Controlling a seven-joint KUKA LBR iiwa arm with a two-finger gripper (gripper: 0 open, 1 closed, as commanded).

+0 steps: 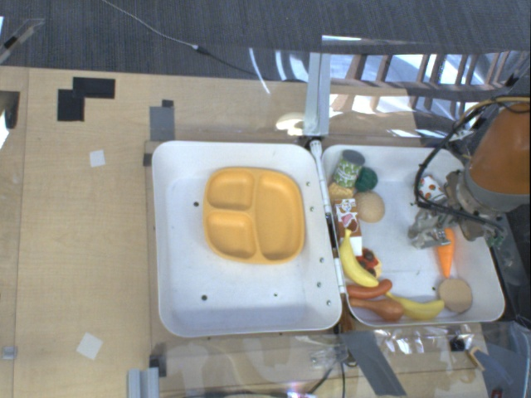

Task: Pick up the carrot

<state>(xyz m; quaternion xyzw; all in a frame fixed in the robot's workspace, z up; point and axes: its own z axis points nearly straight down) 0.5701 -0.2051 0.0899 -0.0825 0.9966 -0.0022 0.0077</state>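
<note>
The orange carrot [446,255] lies in the right bin [398,259], near its right wall, pointing toward the front. My gripper [431,232] hangs low over the right bin, right at the carrot's upper end and just to its left. The arm with its orange band [502,152] comes in from the right above it. The fingertips are hard to make out against the bin floor.
The left bin [241,305] holds a yellow divided plate [253,214]. In the right bin, toy foods crowd the left wall and front: broccoli [358,177], bananas [355,264], sausages [372,298], a round bun [455,294] by the carrot's tip.
</note>
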